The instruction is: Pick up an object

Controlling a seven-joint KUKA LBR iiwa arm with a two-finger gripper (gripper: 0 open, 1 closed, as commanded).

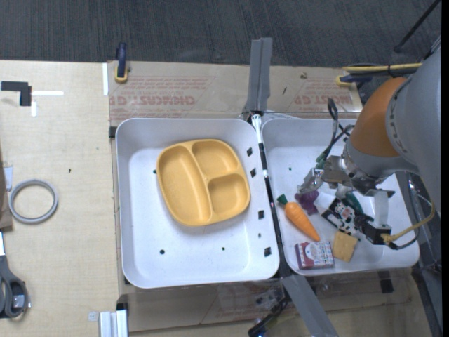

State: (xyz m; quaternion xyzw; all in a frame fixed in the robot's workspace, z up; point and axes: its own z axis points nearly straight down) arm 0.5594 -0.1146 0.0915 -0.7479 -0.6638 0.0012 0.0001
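Dark grey carpet floor at 12 o'clock | pale wooden bench top at 9 o'clock | brown cardboard sheet under bins, centre

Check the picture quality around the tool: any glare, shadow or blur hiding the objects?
Camera view: even light, no harsh glare on the right bin; soft shadow under the arm darkens the purple object; carrot sharp; tool slightly soft, partly cluttered by cables.

Arm low over the right-hand bin

The gripper hangs above a purple toy, with a carrot and small red box just below; a yellow divided plate (three compartments) fills the left bin.
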